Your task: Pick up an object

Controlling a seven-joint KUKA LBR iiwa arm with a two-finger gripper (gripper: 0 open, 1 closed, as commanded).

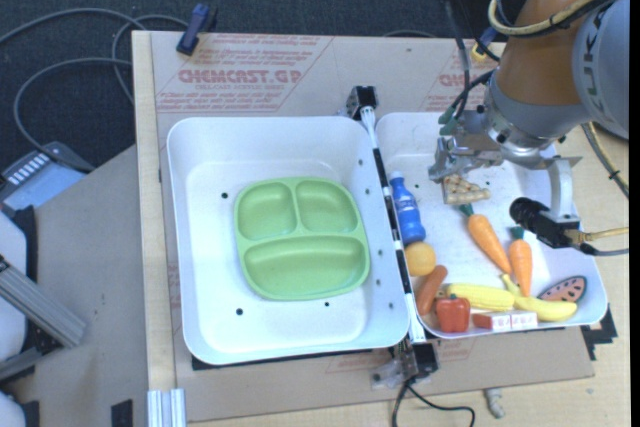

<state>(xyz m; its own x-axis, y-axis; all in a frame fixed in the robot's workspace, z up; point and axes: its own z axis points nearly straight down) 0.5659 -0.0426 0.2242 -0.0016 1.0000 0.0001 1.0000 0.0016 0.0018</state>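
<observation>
Hand [462,170] over waffle piece [463,189]

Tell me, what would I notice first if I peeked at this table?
Probably the big green plate with three sections, sitting in the middle of the left white bin. Next, the heap of toy food in the right white bin: two orange carrots, a yellow corn cob, a blue bottle by the divider. Above them hangs the grey and orange robot arm, its gripper low over a cracker.
</observation>
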